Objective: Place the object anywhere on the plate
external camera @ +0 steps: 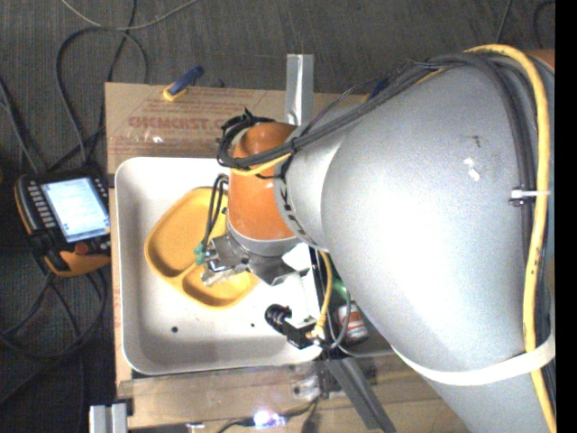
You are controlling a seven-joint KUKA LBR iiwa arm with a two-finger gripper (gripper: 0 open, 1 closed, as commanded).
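Tool (209, 269) hangs over yellow plate (176, 233) inside white bin (135, 332).

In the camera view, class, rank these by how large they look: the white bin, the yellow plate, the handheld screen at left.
1. White bin
2. Yellow plate, partly hidden by the arm
3. Handheld screen

The plate and screen look close in size, so their order is unsure.

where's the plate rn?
The yellow plate lies in the left white bin, toward its upper middle, partly under the gripper.
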